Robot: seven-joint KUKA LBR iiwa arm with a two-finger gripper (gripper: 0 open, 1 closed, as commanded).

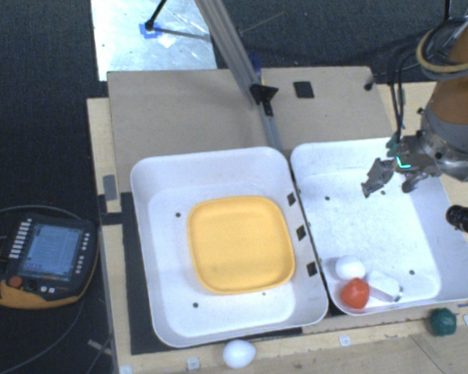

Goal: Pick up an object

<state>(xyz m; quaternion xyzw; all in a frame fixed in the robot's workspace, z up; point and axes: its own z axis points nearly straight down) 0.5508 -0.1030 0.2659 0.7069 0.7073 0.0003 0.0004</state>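
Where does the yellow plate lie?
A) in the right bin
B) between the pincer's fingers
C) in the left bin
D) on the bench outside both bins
C: the yellow plate lies flat in the left bin, away from the pincer above the right bin.

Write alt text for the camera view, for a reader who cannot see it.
A grey and orange robot arm holds its gripper open above the right white bin, grasping nothing. A red ball and white ball sit at that bin's near corner; the left bin holds a yellow plate.
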